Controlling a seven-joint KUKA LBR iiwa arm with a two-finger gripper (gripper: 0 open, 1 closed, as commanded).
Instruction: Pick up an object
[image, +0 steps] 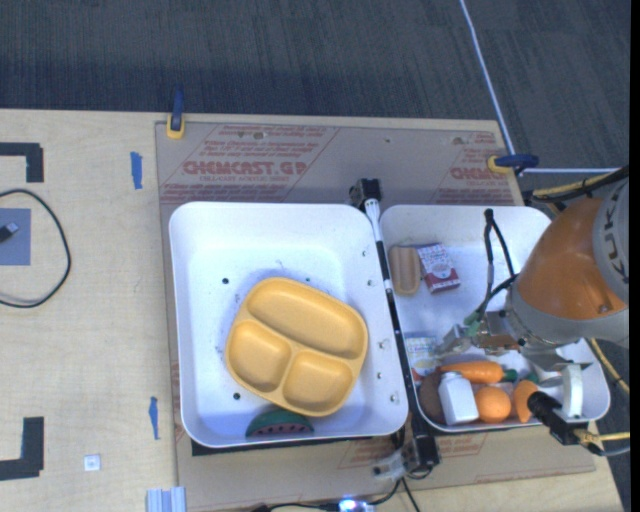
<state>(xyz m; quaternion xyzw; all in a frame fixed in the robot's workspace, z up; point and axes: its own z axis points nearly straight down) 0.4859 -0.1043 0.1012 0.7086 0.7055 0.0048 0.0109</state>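
The big grey arm with the orange band (570, 265) reached down into the right white bin (400, 225). Its gripper (480, 338) hung low over a pile of toy food near the front of that bin. I could not tell how its jaws stood.

Just below it lay an orange carrot (472, 373), a round orange fruit (492, 404) and a small white bottle (458, 402). A red and white packet (438, 268) sat farther back.

In the left white bin (200, 240) lay a yellow plastic tray with three parts (296, 345).
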